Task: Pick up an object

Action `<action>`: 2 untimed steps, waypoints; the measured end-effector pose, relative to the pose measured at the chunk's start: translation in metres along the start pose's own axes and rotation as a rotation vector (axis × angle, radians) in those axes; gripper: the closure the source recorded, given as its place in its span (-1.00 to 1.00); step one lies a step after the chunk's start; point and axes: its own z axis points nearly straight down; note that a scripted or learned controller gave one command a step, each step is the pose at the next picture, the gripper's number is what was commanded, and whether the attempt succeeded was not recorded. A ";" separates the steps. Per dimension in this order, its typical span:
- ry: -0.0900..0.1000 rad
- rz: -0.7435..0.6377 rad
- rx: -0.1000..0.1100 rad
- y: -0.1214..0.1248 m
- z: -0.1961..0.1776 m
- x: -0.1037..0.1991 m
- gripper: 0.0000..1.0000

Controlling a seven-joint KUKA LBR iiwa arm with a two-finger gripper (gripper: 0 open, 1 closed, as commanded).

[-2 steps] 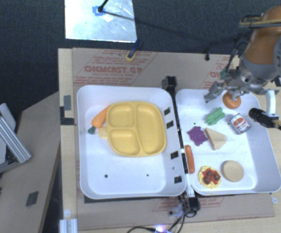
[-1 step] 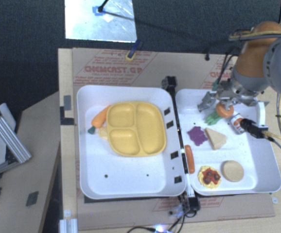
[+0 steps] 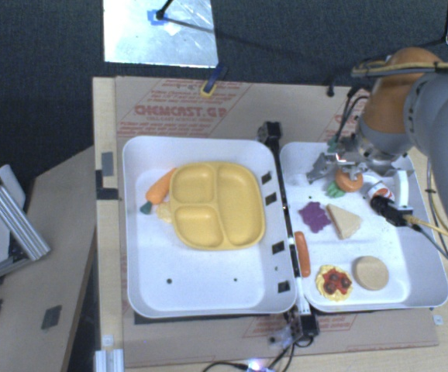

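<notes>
I'm using the yellow plate (image 3: 212, 205) as my anchor — it's a three-compartment plate sitting in the left bin (image 3: 143, 285). Toy carrot (image 3: 159, 187) touches the plate's left edge, green tip pointing down-left. Right of the plate, past the black clips on the divider, the right bin (image 3: 433, 281) holds the rest. Red sausage (image 3: 302, 253) lies just inside that bin's left wall, down-right of the plate. Mini pizza (image 3: 334, 282) is below the sausage, near the front wall. Purple piece (image 3: 315, 216) sits level with the plate's middle, with the tan wedge (image 3: 343, 222) touching its right side. Round tan biscuit (image 3: 370, 273) is just right of the pizza.

Gripper (image 3: 334, 167) is low over the right bin's back area, up-right of the plate — I see metal fingers but can't tell whether they're spread or closed. An orange-and-green toy (image 3: 348, 181) sits right at the fingers, just below them; I can't confirm it's between them. Grey arm with orange band (image 3: 391, 99) comes in from the right.
</notes>
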 end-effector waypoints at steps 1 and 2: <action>-0.003 0.002 -0.007 0.001 -0.001 -0.001 -1.00; -0.006 0.000 -0.015 0.003 -0.013 -0.002 1.00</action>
